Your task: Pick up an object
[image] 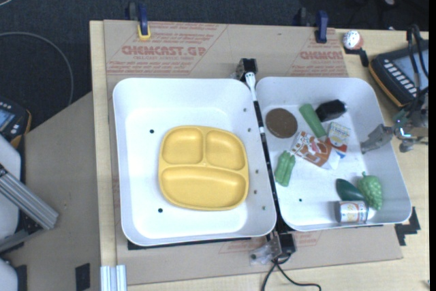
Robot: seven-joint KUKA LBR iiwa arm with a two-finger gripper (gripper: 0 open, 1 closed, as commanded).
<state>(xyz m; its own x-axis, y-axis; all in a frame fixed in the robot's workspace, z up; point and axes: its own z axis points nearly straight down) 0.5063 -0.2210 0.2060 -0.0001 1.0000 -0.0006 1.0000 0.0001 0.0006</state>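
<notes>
I had the gripper at the right bin's right rim, whether parted I couldn't tell; the snack packet lay just leftward, untouched

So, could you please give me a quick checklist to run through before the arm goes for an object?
1. Objects lie in the right bin: ok.
2. Gripper sits at the right bin's right edge, above it: ok.
3. Finger state: cannot tell.
4. Nothing visibly held: ok.
5. Small can lies close against the dark green piece and the near wall: not ok for a clean grasp.
6. Brown disc lies flat with bare floor around most of it: ok.
</notes>
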